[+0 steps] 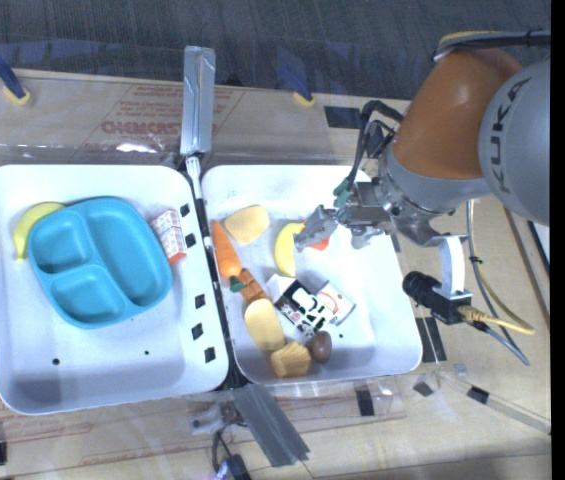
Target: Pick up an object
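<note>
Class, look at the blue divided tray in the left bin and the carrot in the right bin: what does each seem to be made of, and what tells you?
Blue divided tray: probably moulded plastic, smooth with a slight sheen; its colour is uniform and its compartment edges are rounded. Carrot: likely a plastic toy, evenly orange with a dull finish, though the view is too coarse to be sure.

Pretty clearly a robotics lab, not anyone's kitchen. A big grey-and-orange KUKA arm (472,118) reaches over a plywood tabletop (92,118) with two shallow white bins (2,368) clamped side by side by metal brackets (198,98). The "food" in them looks like plastic toy stuff, plus a blue divided tray (97,258). Loose cables (492,318) trail off the rig, blue clips (7,76) hold the board's far edge, and dark carpet (112,8) lies behind.
</note>
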`<move>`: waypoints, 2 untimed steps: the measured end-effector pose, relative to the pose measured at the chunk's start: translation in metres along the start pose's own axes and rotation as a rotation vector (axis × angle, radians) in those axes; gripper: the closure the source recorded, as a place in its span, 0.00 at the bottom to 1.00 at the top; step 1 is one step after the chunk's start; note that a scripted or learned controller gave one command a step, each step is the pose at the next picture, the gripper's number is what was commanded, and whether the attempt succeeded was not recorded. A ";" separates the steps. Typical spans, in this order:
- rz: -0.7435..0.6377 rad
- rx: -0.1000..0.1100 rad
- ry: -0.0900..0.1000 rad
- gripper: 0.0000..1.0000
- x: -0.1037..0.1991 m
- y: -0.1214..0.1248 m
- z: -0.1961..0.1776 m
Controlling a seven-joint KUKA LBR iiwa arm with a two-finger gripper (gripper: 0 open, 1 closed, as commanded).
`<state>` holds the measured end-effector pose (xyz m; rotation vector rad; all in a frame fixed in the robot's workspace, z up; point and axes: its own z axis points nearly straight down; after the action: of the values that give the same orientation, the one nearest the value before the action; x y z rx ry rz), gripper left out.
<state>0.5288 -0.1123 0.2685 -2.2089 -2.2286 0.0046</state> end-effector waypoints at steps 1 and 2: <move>0.129 0.009 0.000 0.00 -0.007 0.074 0.109; 0.321 -0.011 0.001 0.00 0.002 0.033 -0.036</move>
<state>0.5622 -0.1098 0.3045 -2.5430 -1.8513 -0.0074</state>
